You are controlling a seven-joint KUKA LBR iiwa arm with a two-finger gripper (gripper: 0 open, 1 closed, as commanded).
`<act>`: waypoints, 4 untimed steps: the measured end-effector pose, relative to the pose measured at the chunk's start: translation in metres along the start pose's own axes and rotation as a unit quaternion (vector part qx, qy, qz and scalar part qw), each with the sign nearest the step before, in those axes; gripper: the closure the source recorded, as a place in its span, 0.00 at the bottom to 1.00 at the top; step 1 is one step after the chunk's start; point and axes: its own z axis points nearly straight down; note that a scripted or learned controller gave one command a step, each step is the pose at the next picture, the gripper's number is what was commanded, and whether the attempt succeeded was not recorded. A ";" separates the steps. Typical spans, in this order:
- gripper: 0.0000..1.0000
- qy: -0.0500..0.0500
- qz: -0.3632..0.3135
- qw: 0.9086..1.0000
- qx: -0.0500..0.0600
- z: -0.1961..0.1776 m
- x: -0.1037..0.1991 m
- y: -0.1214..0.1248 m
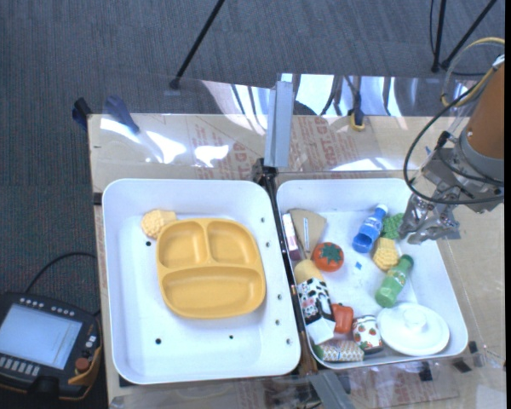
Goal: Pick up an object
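My gripper (431,227) hangs over the far right part of the right bin (456,313), open, with nothing between its fingers. Just left of it lie a green leafy toy (395,225) and a blue bottle (369,228). Below them lie a yellow knobbly toy (385,253) and a green bottle (393,281). A red tomato (328,256) sits near the bin's middle. None of these is held.
The right bin also holds a white round lid (414,329), a cow-patterned item (313,299), a red cup (343,318), a tan wedge (307,225) and small packets along its left wall. The left bin (128,313) bears a yellow divided plate (210,267) and a yellow corn piece (157,221).
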 end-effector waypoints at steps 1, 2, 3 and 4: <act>0.00 0.000 0.000 1.000 0.000 0.000 0.000 0.000; 0.00 0.001 0.091 0.996 -0.003 0.127 -0.008 -0.001; 0.00 0.000 0.124 0.992 0.000 0.147 0.027 0.027; 0.00 0.000 0.086 0.996 0.000 0.147 -0.029 0.050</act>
